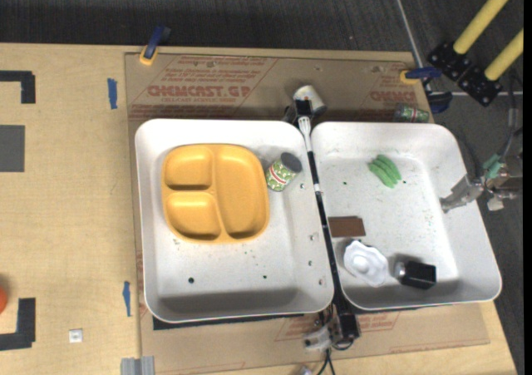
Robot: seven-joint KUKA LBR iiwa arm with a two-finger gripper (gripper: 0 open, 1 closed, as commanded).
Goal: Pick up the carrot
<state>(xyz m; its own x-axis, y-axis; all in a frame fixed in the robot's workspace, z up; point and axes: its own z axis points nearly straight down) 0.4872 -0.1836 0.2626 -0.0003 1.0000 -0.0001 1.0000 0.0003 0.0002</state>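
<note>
from my remote seat i see the gripper (470,192) as a grey metal part at the right rim of the right-hand shallow white bin (432,232). it sits over the rim about midway between far and near. i cannot tell how far open it is, and nothing i can make out is in its hold.

as for the carrot, the only orange thing i can find is a small orange shape (2,299), cut off by the left edge of the view. it lies on the pale wooden tabletop (66,199), well apart from both bins, and i cannot tell what it is.

the right bin holds four things:
- a ridged green plastic piece (385,170) toward the far side
- a flat brown rectangular block (346,226) near the divider
- a crumpled white object (364,261) just nearer than the block
- a dark black cylinder-like object (416,273) just right of the white one

the left-hand shallow white bin (233,278) holds a yellow three-compartment plastic plate (216,190). a small green-and-white can (282,174) lies just beside the plate's right edge, tipped over.
</note>
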